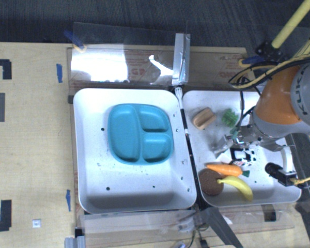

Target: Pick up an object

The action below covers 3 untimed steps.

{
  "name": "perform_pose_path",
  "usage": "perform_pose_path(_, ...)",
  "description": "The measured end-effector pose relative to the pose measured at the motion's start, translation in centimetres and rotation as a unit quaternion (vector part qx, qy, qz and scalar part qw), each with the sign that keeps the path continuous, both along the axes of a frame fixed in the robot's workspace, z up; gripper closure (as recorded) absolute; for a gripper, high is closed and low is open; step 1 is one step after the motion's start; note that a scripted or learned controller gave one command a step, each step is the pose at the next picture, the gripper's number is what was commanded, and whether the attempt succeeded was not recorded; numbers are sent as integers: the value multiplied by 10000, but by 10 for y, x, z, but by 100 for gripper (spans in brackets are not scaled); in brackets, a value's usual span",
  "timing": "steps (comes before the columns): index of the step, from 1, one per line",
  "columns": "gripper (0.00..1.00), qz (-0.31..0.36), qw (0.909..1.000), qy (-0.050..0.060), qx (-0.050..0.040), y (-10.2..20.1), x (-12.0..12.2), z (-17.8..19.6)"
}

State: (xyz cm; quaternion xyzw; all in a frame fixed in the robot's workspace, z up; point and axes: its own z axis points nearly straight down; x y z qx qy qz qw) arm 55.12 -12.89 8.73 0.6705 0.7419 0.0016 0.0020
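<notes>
On the worktop [26, 154] two white bins sat side by side. The left bin [93, 174] held a blue divided plate [140, 133]. The right bin [268, 192] held several small things: a tan bread roll [203, 118] near its top left, a green leafy piece [229, 117] beside that, and along the lower edge an orange carrot [225, 169], a yellow banana [237, 187] and a round brown ball [211, 182], all close together. The tool [241, 148] hung over the middle of the right bin, just above the carrot; whether it was wide or narrow could not be told.
</notes>
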Motion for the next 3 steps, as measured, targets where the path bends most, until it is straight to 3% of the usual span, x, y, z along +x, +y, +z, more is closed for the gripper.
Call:
perform_pose_path(1,0,-75,10000,5,-3,-14,-71,0)
perform_pose_path(2,0,367,9993,-15,-14,-40,-51,91)
perform_pose_path(3,0,423,9991,-24,-17,-49,-2,1)
